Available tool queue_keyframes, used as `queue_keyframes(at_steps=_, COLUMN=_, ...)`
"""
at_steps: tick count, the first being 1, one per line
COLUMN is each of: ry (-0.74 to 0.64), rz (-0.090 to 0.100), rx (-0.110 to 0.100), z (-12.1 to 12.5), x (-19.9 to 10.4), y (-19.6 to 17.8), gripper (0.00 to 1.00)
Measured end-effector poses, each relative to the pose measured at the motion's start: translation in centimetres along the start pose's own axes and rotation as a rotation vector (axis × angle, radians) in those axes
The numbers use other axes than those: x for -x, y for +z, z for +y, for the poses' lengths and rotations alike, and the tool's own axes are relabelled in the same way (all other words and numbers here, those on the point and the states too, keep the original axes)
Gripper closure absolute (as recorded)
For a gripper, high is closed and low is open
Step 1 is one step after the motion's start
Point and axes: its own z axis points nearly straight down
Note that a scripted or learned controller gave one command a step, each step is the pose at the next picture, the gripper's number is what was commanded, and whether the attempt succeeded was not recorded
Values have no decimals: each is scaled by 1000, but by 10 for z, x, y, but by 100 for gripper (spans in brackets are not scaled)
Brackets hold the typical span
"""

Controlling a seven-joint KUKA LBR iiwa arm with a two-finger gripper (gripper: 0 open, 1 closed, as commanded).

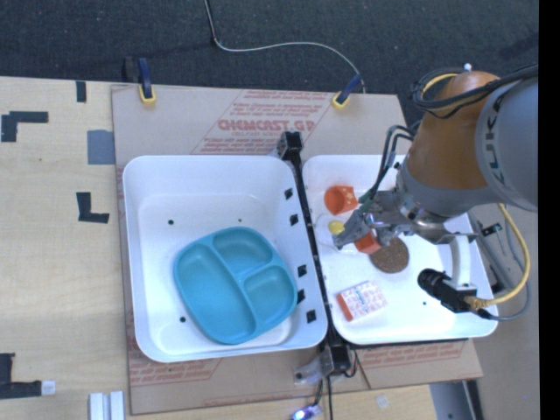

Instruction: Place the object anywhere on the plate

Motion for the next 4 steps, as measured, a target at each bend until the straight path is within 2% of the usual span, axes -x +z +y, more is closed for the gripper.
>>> queue_keyframes(at_steps=2, ry=2, rz=-1, rx=0, z=60, x=-80, y=0, gripper=100)
queue_keyframes(at_steps=3, ry=0, rz=0, rx=0, z=77, x=-138, y=1, gripper=100)
queue_keyframes(at_steps=4, ry=6, rz=-3, rx=-1, z=92, x=-150, y=14, gripper=100)
